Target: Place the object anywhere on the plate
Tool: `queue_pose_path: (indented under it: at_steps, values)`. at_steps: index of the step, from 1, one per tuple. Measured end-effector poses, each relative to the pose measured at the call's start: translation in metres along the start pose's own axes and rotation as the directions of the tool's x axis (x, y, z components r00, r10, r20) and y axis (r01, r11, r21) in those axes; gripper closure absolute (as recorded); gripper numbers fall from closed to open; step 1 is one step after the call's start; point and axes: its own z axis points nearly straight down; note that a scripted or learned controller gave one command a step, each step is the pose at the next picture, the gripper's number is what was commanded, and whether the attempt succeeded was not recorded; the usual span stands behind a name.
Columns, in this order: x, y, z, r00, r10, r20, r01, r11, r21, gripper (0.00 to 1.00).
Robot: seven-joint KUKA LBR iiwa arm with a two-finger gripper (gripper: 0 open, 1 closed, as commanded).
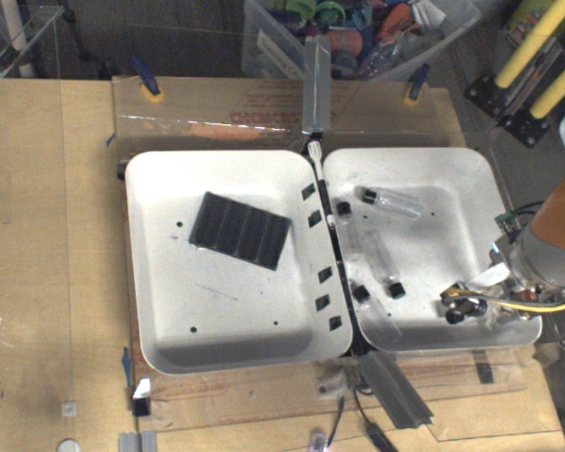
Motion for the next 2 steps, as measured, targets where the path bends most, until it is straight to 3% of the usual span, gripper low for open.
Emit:
queue_pose_path:
  at_steps: [1, 2]
  values:
    - [-0.005, -0.001, 0.000, 1.000, -0.001, -0.001, 0.001, 1.000, -0.001, 1.00]
    - [0.030, -0.037, 0.001, 1.000, 0.019, 0.010, -0.019, 0.999, -0.036, 1.00]
